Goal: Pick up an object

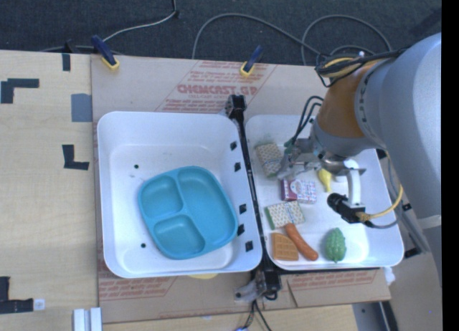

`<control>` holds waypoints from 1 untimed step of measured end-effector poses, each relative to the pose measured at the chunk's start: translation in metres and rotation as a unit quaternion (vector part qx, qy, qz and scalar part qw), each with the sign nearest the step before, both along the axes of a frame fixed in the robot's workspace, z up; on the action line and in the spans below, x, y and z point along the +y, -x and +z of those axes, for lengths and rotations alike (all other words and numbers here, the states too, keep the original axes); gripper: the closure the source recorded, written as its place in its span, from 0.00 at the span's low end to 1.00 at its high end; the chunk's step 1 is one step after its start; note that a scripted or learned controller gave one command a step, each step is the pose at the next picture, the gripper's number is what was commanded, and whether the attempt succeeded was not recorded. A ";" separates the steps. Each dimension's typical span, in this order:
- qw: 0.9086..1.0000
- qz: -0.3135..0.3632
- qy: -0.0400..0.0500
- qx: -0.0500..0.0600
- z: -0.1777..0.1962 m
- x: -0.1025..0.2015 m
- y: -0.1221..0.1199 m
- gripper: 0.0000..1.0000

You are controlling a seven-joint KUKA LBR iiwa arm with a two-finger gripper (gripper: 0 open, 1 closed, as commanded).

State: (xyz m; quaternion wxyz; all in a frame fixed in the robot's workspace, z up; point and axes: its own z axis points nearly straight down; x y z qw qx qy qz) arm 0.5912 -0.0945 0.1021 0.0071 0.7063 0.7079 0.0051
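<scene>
My gripper (295, 172) reaches down into the right bin (380, 251), just above a pink and white packet (300, 191) and beside a beige checkered cracker (268, 155). Its fingers are masked by the wrist. Lower in that bin lie a green-edged cracker (286, 213), an orange waffle piece (285, 247), an orange carrot (302, 243) and a green leafy vegetable (335, 244). A bit of yellow (325, 177) shows under the wrist.
The left bin (115, 136) holds a blue divided plate (186, 211). A black divider with clips (242, 172) runs between the bins. The grey arm with its orange band (344, 104) covers the right bin's upper right. Cables lie behind the bench.
</scene>
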 end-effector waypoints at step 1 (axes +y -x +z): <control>1.000 0.000 0.000 0.003 -0.002 0.000 0.002 0.00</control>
